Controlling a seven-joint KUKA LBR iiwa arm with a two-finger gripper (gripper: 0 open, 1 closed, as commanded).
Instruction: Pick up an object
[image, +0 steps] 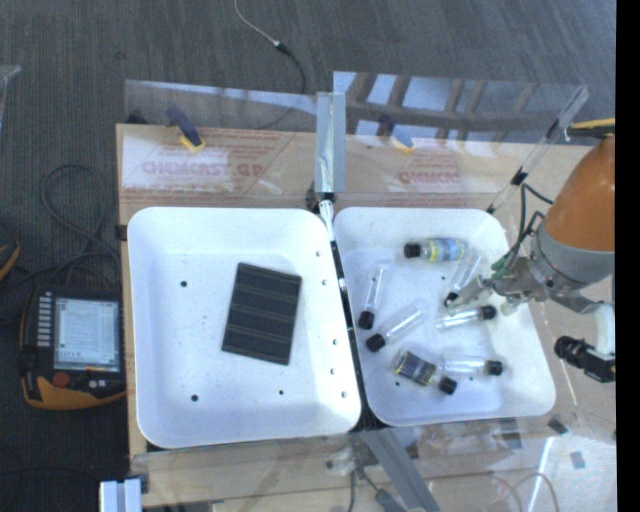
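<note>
The right bin (520, 395) holds several small clear vials with black caps. One vial with a yellowish and blue body (436, 249) lies near the bin's back. Others lie in the middle (371, 299), (393, 329) and toward the front (470, 368). A darker vial (417, 369) lies beside them. My gripper (490, 283) hangs low over the right side of this bin, just above a slanted vial (462, 281) and next to another vial (466, 317). The left bin (160, 400) holds a black ridged rectangular pad (262, 312).
The grey arm with its orange band (590, 200) comes in over the right bin's right rim. A metal divider post (329, 150) stands behind the gap between the bins. A handheld control pendant (72, 345) lies on the floor at left.
</note>
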